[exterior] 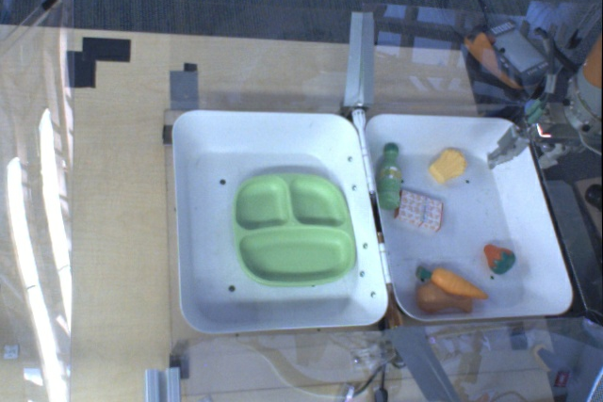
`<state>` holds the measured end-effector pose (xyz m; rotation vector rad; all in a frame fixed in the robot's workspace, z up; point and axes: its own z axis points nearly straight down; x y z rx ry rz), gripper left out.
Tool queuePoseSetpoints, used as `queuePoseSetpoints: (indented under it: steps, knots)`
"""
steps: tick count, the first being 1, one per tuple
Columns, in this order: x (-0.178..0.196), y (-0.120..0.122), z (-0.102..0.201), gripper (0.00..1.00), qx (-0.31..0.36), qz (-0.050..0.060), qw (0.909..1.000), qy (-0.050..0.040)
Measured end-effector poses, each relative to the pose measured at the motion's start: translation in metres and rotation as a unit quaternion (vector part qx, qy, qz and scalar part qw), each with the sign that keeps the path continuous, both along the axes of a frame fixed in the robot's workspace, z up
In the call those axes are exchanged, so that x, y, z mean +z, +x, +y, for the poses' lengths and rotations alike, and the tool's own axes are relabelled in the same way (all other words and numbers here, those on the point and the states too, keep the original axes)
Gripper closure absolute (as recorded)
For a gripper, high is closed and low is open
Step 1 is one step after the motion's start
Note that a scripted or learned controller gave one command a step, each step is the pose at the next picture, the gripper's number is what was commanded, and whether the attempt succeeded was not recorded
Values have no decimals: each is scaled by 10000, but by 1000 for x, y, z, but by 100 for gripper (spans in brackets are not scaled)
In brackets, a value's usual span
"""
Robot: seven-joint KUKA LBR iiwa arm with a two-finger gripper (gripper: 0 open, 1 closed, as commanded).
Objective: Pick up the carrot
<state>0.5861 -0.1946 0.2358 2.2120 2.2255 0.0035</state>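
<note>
One orange tapered carrot is seen at the lower edge of the right white bin, long axis running left to right, resting against a brown lump. Well above it, upper right, the gripper is poised; jaw state cannot be told.
</note>
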Motion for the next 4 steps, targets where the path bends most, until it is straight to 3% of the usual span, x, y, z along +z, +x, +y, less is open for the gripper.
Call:
queuePoseSetpoints:
  steps: [1,2,3,4]
  knots:
    - [-107,-44,46,0,-131,6,9999,5]
    - [-146,-95,75,0,354,-52,9994,-7]
    - [-146,-94,102,0,1804,-67,9836,-34]
    - [-134,-91,104,100,1810,-95,9834,-23]
